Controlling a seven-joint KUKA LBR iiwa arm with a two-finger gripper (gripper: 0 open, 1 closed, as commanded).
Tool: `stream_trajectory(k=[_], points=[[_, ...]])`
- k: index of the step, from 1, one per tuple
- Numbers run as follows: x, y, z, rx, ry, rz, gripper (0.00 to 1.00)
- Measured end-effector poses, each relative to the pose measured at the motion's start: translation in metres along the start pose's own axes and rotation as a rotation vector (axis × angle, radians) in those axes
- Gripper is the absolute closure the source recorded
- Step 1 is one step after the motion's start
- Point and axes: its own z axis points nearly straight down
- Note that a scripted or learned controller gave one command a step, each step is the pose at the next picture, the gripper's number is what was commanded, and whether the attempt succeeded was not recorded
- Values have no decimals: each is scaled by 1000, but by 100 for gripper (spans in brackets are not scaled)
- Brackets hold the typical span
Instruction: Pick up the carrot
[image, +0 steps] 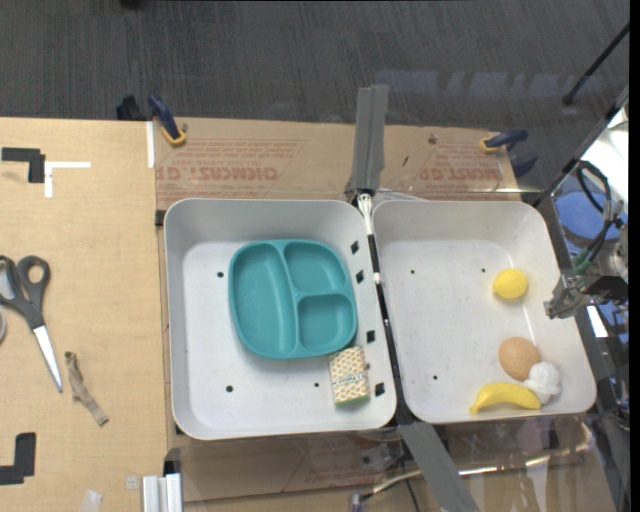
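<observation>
My gripper (562, 298) hangs over the right rim of the right bin (450, 240), just right of a yellow lemon (510, 284). It is small and dark against the bench edge. In the bin's near right corner lie a brown egg (517, 357), a yellow banana (506, 398) and a small white crumpled object (545, 380). Nothing shows between the gripper and these items.
The left bin (200, 380) bears a teal divided plate (293, 298) and a small patterned box (349, 377) at its near right. Scissors (30, 305) lie on the cardboard at far left. Clamps (168, 118) and a grey bar (369, 135) stand behind the bins.
</observation>
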Motion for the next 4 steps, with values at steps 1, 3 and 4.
stream_trajectory(k=[1,3,4], points=[[72,5,72,1,1,188,100],[44,-4,-169,-4,-4,-258,100],[-1,-10,-113,-2,-2,-262,100]])
